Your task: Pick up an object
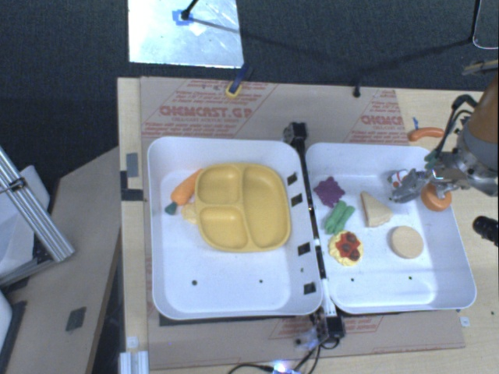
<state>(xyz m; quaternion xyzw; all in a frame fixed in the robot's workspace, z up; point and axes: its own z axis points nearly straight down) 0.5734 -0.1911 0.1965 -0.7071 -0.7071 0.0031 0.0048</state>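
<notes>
Round tan cookie point(406, 241) lies flat, near the gripper point(405, 185).

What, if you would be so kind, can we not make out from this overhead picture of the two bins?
- Gripper: small and blurred in the camera view, so its state is unclear.
- Orange object by the gripper: partly covered by the arm, so its shape is unclear.
- Carrot in the left bin: part tucked under the yellow tray.
</notes>
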